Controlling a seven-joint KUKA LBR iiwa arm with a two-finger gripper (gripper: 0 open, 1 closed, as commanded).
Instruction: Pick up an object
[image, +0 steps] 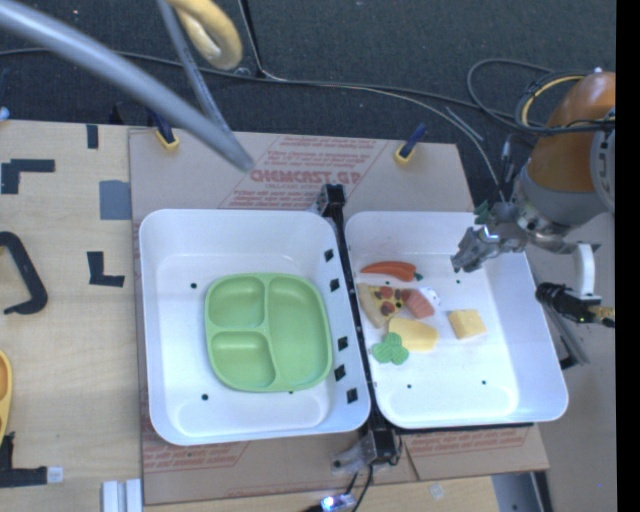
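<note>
The right bin holds a cluster of toy food: an orange carrot, a pizza slice, a pinkish piece, a yellow lump, a yellow cube and a green broccoli-like piece. My gripper hangs over the bin's upper right part, right of the carrot and above the yellow cube, apart from all of them. Nothing shows between its fingers.
The left bin carries a green divided plate. A black divider with clips runs between the bins. Cables lie beyond the bench's far edge, and a grey pole crosses the upper left.
</note>
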